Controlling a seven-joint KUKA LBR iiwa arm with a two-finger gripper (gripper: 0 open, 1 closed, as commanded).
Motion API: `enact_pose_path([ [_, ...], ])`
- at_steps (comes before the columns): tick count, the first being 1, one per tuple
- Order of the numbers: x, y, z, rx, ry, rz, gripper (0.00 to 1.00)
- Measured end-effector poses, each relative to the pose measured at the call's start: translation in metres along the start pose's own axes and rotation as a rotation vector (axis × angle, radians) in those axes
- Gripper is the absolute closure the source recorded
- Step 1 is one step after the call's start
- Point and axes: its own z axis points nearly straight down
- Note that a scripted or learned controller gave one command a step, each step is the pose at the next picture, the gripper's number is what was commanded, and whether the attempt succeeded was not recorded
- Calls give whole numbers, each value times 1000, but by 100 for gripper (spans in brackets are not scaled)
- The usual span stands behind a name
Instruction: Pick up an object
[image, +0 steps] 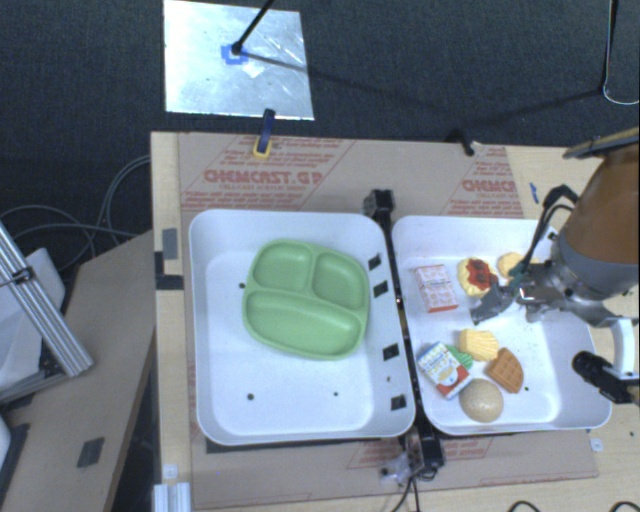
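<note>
We start at the left, where the left bin (215, 400) carries a green divided plate (305, 300) lying flat, well apart from any action, so nothing there gets in our way. Crossing the seam between the bins, we come into the right bin (570, 405), and this is where the trouble could be: the pickable things sit crowded together. At the far side lies a small pink-and-white packet (435, 287), and just right of it a red and yellow toy (477, 272). Nearer to us, a colourful carton (444, 366) leans against a yellow corn piece (479, 345), with a brown waffle-like piece (506, 370) and a beige round ball (481, 401) close beside them. The gripper (492, 301) hangs low over the middle of this bin, between the red and yellow toy and the corn, and we cannot tell whether it is spread or closed, nor can we see anything caught in it. Our worry: with pieces touching, a descent could nudge a neighbour or catch two things at once, and the round ball could roll away. Further right, the arm (600, 235) crowds the bin's right side, hiding part of the floor there.
</note>
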Motion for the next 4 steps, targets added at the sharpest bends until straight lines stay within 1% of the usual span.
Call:
enact_pose_path([
  [1, -4, -5, 61, 3, 0, 1, 0],
  [2, 1, -9, 103, -4, -1, 1, 0],
  [3, 1, -6, 119, -9, -1, -1, 0],
  [4, 1, -5, 108, -10, 0, -1, 100],
])
